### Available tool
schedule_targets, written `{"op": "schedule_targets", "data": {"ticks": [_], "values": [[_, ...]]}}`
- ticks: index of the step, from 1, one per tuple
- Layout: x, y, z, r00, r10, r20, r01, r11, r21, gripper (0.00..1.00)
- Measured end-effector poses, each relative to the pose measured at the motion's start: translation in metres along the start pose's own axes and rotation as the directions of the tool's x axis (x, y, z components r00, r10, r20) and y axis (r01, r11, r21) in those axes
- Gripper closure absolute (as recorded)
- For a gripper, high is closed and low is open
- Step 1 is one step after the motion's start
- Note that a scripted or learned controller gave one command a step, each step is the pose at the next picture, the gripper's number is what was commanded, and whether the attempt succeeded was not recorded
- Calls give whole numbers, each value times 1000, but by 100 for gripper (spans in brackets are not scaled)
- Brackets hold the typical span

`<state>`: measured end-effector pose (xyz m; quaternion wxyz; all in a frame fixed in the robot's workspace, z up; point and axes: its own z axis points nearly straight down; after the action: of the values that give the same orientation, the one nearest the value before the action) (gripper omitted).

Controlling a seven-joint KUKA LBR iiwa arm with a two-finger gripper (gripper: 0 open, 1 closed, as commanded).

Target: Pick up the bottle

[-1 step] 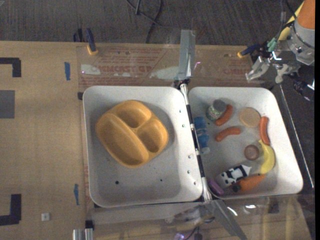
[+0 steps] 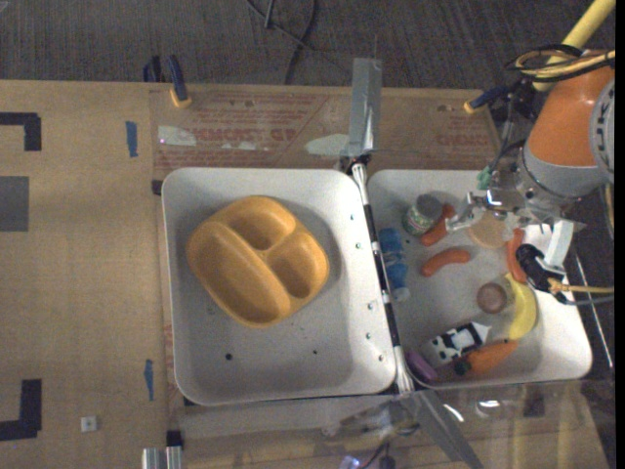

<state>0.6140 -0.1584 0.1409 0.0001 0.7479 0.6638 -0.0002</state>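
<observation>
Right bin (image 2: 576, 355) crowded — bottle (image 2: 393, 258) hugs its left wall, pincer (image 2: 488, 203) apart.

Even overhead light, soft shadows; mild glare on white bins (image 2: 186, 262); slight blur, grainy throughout.

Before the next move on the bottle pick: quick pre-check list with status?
1. Bottle located: ok. The blue bottle lies in the right bin, against the wall it shares with the left bin.
2. Gripper over bottle: not ok. The gripper sits near the bin's far edge, well to the right of the bottle.
3. Finger state: cannot tell.
4. Room around bottle: not ok on the wall side; the side toward the sausage is free.
5. Path clutter: not ok. A small can stands between gripper and bottle.
6. Left bin: ok. The orange divided plate is far from the pick.
</observation>
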Motion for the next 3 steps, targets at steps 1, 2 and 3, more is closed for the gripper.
{"op": "schedule_targets", "data": {"ticks": [1, 2, 3], "values": [[-62, -1, -22, 1000, -25, 2, 25, 1000, -4, 0], [-41, -100, 0, 995, 95, -1, -95, 995, 1, 0], [39, -136, -13, 977, 211, -1, -211, 977, 4, 0]]}}
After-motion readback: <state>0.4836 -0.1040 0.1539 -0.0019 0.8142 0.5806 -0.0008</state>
